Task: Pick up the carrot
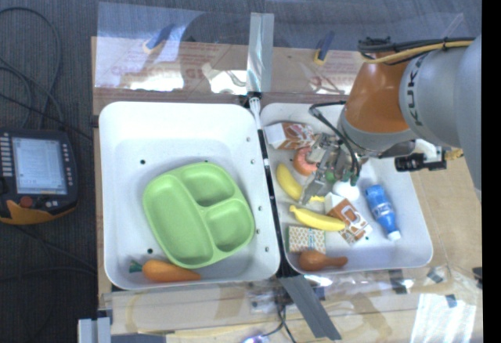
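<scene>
Here the carrot (166,272) is found at the lower left of the frame, lying flat along the lower wall of the left bin (117,146), its green end toward the frame's left. It is wedged just beside the lower edge of the green divided plate (197,213), which takes up most of that bin's floor; little room is therefore left on the plate side for a finger (a judgement only).

The tool (327,171) is seen well apart from it, lowered into the right bin (411,243) near the frame's centre right, among two bananas (317,218), a blue bottle (382,211) and small packets. Whether the tool is open or closed cannot be told, as it is tangled visually with the clutter. Nothing of the task appears done yet: the carrot lies untouched, and a crossing over the divider between the bins would be needed.
</scene>
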Motion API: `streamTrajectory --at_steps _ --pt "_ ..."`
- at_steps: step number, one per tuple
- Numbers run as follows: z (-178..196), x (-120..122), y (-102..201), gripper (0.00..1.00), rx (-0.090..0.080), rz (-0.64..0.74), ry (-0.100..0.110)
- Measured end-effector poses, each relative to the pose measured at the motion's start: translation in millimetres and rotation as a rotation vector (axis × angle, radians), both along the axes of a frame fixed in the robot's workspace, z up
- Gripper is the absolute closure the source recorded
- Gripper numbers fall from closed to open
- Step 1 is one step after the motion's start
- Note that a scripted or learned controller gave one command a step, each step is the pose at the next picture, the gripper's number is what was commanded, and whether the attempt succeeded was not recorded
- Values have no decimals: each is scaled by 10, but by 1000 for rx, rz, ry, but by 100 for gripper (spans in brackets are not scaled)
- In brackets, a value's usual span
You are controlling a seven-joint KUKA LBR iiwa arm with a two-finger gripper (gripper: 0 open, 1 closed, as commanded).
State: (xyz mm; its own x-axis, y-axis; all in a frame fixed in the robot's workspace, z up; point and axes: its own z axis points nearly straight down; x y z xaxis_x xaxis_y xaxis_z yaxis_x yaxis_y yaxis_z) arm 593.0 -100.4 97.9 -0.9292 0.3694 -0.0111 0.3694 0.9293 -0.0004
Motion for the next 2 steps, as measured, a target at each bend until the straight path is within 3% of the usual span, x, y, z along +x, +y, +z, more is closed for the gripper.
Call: streamTrajectory --at_steps 1,2 --pt "561 253 -219 0 2 200 18" --pt "92 268 -230 0 2 166 37"
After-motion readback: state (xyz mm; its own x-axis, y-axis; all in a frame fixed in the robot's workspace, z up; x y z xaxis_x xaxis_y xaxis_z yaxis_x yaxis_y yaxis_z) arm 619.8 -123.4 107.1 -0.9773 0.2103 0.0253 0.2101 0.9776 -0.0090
